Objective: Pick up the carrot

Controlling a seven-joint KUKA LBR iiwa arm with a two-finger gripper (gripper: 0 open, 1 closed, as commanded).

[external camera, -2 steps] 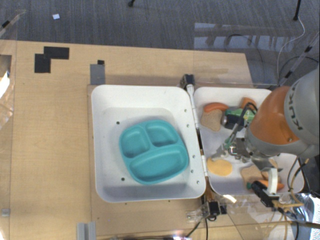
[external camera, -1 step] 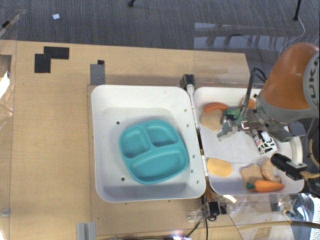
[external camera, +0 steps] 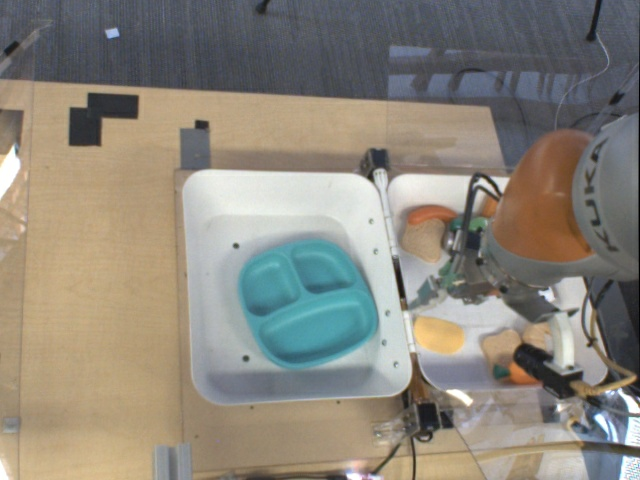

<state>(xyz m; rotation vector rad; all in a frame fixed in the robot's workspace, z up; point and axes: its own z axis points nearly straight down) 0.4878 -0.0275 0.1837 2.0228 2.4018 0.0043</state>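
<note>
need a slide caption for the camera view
Arm's hand low in the right bin among food pieces; teal tray in the left bin.

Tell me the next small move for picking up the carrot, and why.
Probably shift the gripper toward the carrot, which looks like the orange piece with a green end by the right bin's near wall. The gripper hangs over the bin's middle, just above a yellow piece and apart from the carrot.
</note>
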